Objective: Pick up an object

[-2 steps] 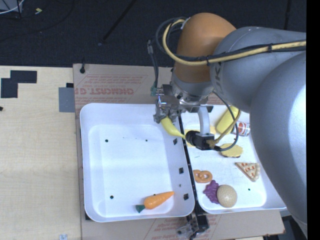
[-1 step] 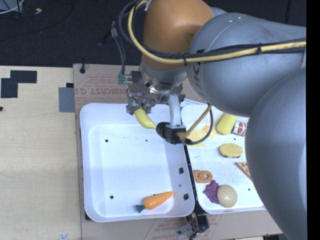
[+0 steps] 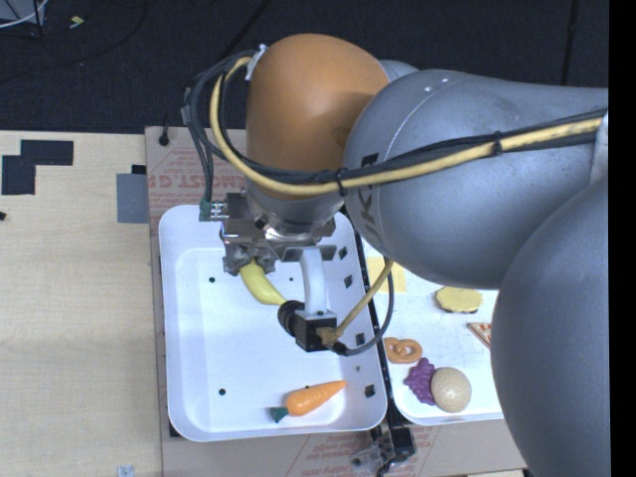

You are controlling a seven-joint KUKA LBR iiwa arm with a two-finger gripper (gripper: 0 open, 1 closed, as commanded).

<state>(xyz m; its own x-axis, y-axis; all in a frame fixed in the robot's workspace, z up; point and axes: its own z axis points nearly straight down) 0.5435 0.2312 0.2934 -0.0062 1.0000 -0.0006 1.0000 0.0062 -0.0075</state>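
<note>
My gripper (image 3: 248, 254) hangs over the back of the left white bin (image 3: 214, 351), below the arm's orange band. A yellow banana (image 3: 260, 285) shows right under its metal body, touching or very close to it; I cannot tell whether it is held. An orange carrot (image 3: 314, 397) with a green tip lies near the left bin's front edge. The wrist and the cables hide the back right part of this bin.
The right bin (image 3: 467, 361) holds a pretzel (image 3: 403, 350), purple grapes (image 3: 422, 380), a beige egg-like ball (image 3: 450, 389), a yellow slice (image 3: 457, 299) and an orange piece (image 3: 481, 333). The big grey arm covers much of that bin. Brown cardboard bench lies to the left.
</note>
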